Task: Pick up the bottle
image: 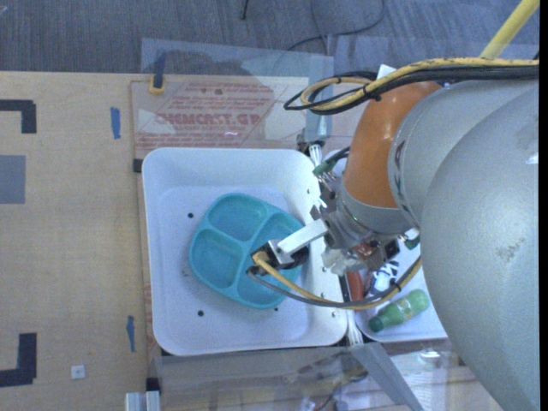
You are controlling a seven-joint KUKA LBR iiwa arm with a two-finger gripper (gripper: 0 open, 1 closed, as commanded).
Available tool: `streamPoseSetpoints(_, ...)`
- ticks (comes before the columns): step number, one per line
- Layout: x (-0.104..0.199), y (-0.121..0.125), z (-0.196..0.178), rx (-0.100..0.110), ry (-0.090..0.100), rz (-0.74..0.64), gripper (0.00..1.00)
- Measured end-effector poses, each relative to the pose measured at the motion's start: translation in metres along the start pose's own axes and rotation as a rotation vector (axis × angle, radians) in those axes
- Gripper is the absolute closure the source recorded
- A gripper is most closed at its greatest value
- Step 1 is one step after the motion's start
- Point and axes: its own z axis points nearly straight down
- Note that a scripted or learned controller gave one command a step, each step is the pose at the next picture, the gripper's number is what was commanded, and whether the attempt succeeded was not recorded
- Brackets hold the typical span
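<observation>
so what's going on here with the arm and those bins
A grey and orange robot arm reaches in from the right over two white bins. Its target, the green bottle, lies on its side in the right bin, not yet lifted. The pincer hangs near the wall between the bins, just beside the bottle. A teal divided plate sits in the left bin.

Two bins sit side by side on the bench (68, 229). A divided plate (224, 251) lies near the middle of the 9 o'clock bin (171, 195). At 4 o'clock from the plate, a bottle (401, 309) lies on its side in the 3 o'clock bin (383, 331). The arm (462, 187) hangs over the seam between the bins. A flat sheet (214, 101) lies at 12 o'clock of the plate's bin.
</observation>
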Motion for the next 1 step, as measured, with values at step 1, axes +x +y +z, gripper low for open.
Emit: streamPoseSetpoints(1, 0.0237, -0.0042, 0.1435, -0.001, 0.011, 0.225, 1.00)
